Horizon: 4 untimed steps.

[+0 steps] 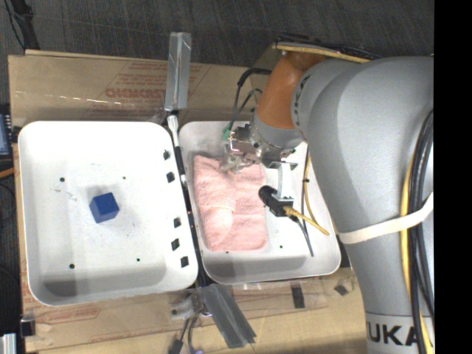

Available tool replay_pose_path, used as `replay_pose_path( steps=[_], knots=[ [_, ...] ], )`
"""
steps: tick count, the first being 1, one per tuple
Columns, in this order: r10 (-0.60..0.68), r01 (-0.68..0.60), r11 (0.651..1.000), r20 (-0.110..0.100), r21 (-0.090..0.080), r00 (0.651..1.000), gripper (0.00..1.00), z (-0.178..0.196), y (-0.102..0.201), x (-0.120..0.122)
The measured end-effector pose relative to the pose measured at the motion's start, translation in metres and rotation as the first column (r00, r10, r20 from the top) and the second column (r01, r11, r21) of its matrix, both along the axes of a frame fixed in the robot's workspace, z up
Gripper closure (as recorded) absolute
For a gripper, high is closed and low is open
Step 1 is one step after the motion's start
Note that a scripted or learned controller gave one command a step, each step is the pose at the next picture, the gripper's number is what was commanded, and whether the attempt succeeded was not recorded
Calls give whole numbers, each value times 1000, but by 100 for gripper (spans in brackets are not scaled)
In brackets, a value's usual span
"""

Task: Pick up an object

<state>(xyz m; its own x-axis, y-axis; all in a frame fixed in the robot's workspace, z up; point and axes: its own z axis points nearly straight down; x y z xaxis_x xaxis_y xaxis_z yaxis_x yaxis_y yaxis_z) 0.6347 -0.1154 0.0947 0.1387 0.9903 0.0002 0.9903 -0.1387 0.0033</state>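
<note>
The two-finger gripper [237,153] sits low in the right white plastic bin [324,260], at the top edge of the pink folded terry cloth [228,201]. Finger state: cannot tell. 1 small blue cube [104,206] lies in the left white bin [44,146].

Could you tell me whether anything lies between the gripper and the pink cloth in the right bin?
Nothing visible does. The gripper is at the far end of the pink cloth in the right bin; the blue cube sits apart in the left bin.
</note>
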Motion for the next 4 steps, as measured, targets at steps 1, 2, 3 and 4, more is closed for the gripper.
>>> replay_pose_path(
  steps=[1, 2, 3, 4],
  knots=[
    [-1, 1, 1000, -2, 0, 1000, 0, -1, 0, -1],
    [134, -134, 991, -1, -1, 991, 0, 0, -56, 9],
    [292, -292, 956, 3, -3, 956, 0, 0, -57, 14],
    [362, -362, 932, -1, 0, 932, 0, 0, -76, -1]
  ],
)
